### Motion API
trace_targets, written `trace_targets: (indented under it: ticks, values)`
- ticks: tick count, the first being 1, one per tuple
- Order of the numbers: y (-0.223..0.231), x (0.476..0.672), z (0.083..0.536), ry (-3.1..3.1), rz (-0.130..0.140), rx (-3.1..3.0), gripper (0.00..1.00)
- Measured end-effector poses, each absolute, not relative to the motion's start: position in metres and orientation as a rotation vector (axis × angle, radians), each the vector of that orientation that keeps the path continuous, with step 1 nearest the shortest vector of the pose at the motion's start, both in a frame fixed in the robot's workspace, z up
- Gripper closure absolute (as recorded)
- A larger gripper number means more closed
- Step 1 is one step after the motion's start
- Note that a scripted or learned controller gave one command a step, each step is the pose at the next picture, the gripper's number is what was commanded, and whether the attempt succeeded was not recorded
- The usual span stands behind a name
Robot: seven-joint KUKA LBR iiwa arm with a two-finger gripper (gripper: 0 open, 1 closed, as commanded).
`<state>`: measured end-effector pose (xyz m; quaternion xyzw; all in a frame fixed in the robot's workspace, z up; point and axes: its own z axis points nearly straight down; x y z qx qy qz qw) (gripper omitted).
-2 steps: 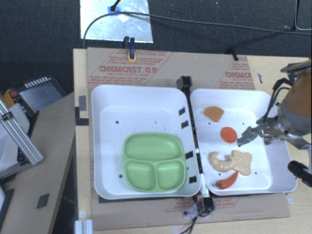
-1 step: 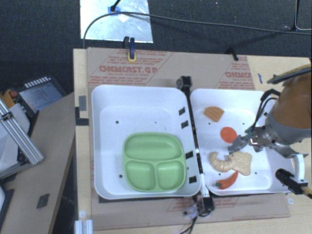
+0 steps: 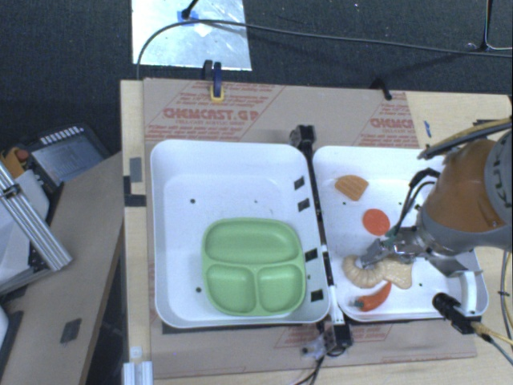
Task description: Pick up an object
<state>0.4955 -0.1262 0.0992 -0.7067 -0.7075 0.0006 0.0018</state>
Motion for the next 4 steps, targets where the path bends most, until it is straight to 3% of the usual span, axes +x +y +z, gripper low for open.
trace_targets:
  ticks: [1,2,3,4]
  values:
    - [-0.127,0.497,0.087,-2.224,-0.003,-2.224,0.0]
    - [-0.13,0.5,0.1,-2.232,-0.007,-2.235,1.0]
    - [-0.132,0.511,0.156,-2.23,-0.005,-2.222,1.0]
    - [-0.137,0.504,0.211,-2.23,-0.006,-2.222,1.0]
